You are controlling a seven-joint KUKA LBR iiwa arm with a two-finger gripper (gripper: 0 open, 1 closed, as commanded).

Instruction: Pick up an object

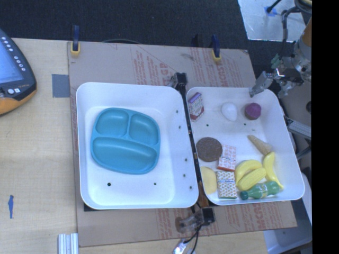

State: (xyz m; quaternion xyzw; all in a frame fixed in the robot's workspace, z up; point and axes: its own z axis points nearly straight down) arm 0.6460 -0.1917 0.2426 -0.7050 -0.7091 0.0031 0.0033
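Observation:
The right bin (283, 134) holds several small things: a purple ball (252, 110), a white egg-like piece (229, 111), a small carton (196, 104), a brown round disc (209, 148), yellow bananas (251, 172), a green bottle (259, 190) and two printed packets (226, 184). My gripper (263, 83) hangs at the bin's far right corner, just above and right of the purple ball, with nothing seen between its fingers.
The left bin (85, 142) carries a blue divided plate (126, 140). A grey and orange device (13, 70) lies at the bench's left edge. Clamps (76, 41) hold the cardboard sheet at the back.

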